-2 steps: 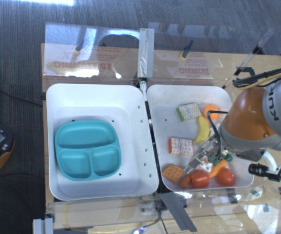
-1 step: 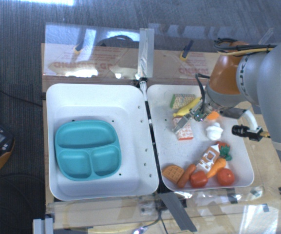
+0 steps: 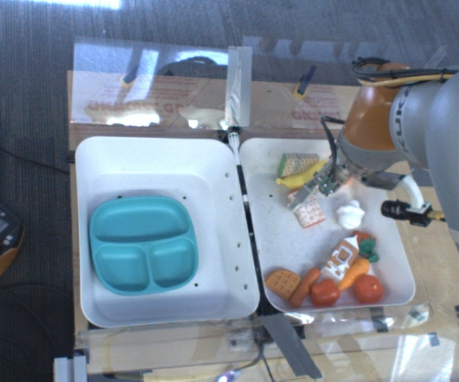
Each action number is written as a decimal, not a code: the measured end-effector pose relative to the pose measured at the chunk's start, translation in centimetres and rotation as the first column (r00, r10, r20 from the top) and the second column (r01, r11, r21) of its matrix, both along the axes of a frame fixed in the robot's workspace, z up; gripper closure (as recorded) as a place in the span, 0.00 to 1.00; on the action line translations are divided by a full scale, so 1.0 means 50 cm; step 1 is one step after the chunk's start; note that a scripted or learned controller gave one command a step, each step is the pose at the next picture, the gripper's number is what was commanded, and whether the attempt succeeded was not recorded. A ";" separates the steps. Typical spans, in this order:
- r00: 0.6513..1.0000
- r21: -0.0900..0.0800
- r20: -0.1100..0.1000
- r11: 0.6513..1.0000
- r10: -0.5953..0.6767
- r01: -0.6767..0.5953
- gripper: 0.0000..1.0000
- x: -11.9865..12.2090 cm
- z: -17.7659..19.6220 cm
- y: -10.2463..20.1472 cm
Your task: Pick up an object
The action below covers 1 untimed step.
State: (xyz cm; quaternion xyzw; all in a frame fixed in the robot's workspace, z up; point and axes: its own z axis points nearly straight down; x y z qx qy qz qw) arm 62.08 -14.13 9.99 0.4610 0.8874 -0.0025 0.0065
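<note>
My gripper (image 3: 323, 185) hangs low over the upper part of the right bin (image 3: 265, 213), reaching in from the right. It sits just right of a yellow banana (image 3: 297, 180) and just above a small pink-and-white cracker packet (image 3: 310, 212). A green-and-tan box (image 3: 295, 165) lies behind the banana. Whether the gripper touches any of these is unclear.
A white lump (image 3: 350, 214) lies right of the packet. Along the right bin's front lie a waffle (image 3: 282, 281), a sausage (image 3: 304, 287), two tomatoes (image 3: 367, 289), a carrot (image 3: 353, 271) and a small carton (image 3: 340, 260). The left bin (image 3: 102, 157) holds a teal divided plate (image 3: 143, 242).
</note>
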 end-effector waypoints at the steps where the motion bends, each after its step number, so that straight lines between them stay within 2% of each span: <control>1: 0.990 0.009 -0.010 0.990 -0.143 0.143 1.00 -0.059 0.167 0.156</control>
